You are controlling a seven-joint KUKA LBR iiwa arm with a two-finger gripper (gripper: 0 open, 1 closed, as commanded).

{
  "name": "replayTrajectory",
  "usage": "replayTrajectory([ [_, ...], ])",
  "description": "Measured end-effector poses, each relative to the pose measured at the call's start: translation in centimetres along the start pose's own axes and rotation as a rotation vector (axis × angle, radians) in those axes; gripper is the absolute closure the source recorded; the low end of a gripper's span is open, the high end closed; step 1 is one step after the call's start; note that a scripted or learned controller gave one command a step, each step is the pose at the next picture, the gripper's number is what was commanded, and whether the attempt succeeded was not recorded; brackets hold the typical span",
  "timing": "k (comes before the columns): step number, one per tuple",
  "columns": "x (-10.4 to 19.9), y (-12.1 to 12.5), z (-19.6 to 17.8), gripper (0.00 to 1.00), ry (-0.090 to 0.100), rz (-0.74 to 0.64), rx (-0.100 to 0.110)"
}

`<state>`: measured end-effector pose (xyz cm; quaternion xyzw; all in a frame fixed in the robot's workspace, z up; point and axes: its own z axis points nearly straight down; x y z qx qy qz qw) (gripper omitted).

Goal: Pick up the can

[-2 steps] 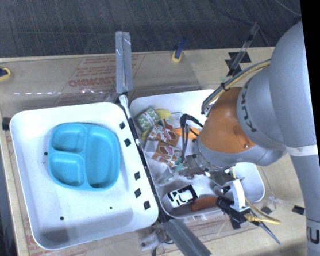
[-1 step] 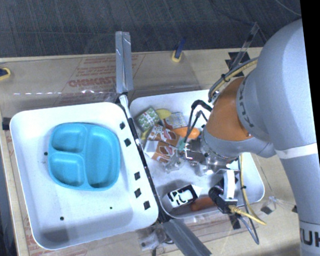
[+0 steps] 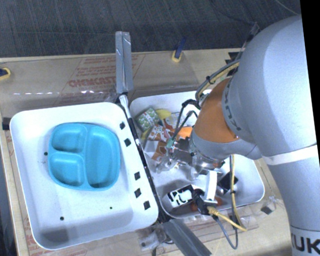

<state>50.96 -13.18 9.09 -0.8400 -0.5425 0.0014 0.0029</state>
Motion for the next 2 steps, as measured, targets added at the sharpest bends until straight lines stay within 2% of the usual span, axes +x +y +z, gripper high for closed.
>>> replayTrajectory([
  [1, 0.1, -0.1, -0.9, 1.00, 0.001, -0.006, 0.004],
  [2, 7.1, -1.8, -17.3, 1.00, 0.000, 0.182, -0.003],
])
